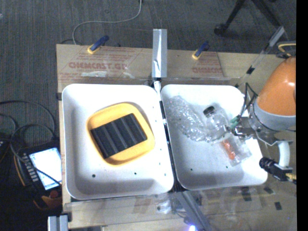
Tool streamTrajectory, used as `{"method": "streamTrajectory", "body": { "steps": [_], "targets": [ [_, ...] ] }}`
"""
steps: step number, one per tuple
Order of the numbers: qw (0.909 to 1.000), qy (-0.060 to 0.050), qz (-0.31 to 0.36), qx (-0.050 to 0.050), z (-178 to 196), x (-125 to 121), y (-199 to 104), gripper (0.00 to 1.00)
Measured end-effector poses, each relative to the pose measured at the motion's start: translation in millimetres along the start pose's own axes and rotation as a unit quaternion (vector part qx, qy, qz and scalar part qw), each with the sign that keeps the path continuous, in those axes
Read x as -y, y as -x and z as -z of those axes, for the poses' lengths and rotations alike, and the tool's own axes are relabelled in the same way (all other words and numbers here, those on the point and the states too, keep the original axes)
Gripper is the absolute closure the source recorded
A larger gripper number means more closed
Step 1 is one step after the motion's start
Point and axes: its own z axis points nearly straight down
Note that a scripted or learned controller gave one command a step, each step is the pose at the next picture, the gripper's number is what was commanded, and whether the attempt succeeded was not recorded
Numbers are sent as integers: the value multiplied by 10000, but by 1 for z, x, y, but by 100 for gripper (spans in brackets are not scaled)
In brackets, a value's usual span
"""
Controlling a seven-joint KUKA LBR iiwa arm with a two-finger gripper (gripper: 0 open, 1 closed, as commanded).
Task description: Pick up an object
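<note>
tray (120,134) in left bin (72,129); bottle (195,121) in right bin (202,174)

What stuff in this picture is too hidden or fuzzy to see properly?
- Gripper: camera view; the arm's orange band covers most of it, so its fingers are hidden.
- Clear plastic bottle in the right bin: see-through and crumpled against white, so its outline blurs.
- Orange item in clear wrap: too small to name.
- Yellow tray in the left bin: its dark ridged inside is too blurry to identify.
</note>
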Motion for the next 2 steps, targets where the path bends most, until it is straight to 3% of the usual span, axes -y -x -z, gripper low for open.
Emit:
{"method": "streamTrajectory", "body": {
  "steps": [1,2],
  "targets": [
    [9986,13,524,-6,-63,-46,11,0],
    [9995,6,-314,-8,-76,-49,23,0]
  ]
}}
